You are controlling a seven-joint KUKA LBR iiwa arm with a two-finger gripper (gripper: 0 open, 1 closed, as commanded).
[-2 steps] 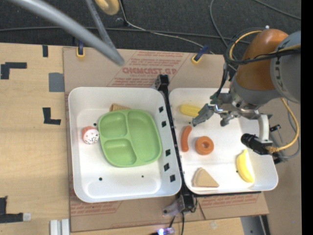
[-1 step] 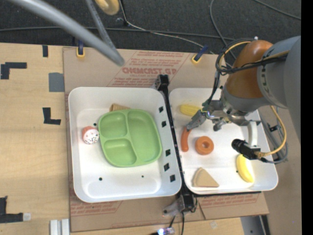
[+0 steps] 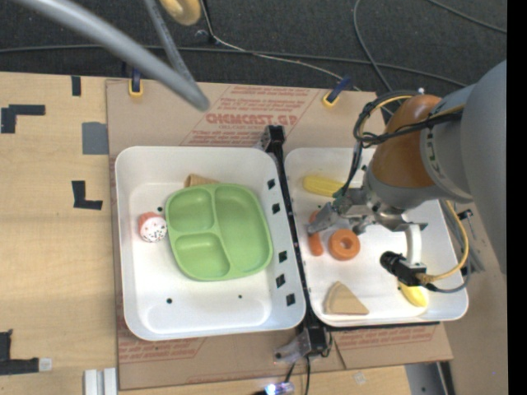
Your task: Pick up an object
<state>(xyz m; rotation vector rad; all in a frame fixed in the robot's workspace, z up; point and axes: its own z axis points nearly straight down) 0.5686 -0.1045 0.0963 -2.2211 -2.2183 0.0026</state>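
camera view: gripper [image 3: 328, 217] above orange ring [image 3: 344, 244].

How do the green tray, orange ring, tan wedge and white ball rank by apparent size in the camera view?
1. green tray
2. tan wedge
3. orange ring and white ball: these look about alike, so they are not ranked apart.

Green divided tray [image 3: 219, 230]: smooth plastic, faint sheen. Both bins [image 3: 132, 245]: white plastic, smooth, slightly glossy. Bench sheet [image 3: 247, 109]: matt brown cardboard with red print. Orange ring [image 3: 344, 244]: matt, plastic look. Arm's orange band [image 3: 403, 151]: glossy. Tan wedge [image 3: 343, 300]: dull finish.
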